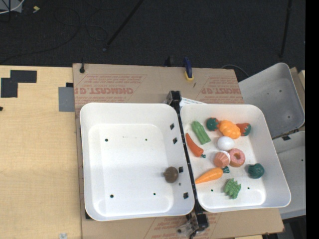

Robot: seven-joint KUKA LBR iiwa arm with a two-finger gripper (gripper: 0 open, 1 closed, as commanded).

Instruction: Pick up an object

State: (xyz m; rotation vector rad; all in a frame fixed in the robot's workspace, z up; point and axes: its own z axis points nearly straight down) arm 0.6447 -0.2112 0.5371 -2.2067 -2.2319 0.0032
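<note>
The task names no particular object, so anything lying in the bins could serve. Most of the candidates sit in the right bin (279, 183): a green pepper-like piece (200, 132), a red chili (194, 145), an orange pepper (229, 128) with a small dark green piece (213, 124) on one side and a red one (243, 129) on the other, a white egg (225, 143), a pink round piece (222, 159) touching a pink ring (237, 157), a carrot (210, 175), a dark green lump (256, 171) and a leafy green piece (232, 188). They crowd the middle and upper part of that bin — several touch or lie just beside one another, which would likely make a clean two-finger grasp harder there. The leafy piece and the dark green lump lie more apart, so they look like easier targets.

The left bin (94, 133) carries one small brown ball (171, 174), near its right wall and well apart from everything else — isolated, though a round thing may roll away from closing fingers.

Both bins rest side by side on a brown cardboard sheet (124, 86) atop the wooden table (35, 158), their inner rims joined along a dark clip strip (182, 148), presumably to keep them from sliding. As for the hand, I cannot tell its state. The pick looks not yet begun.
</note>
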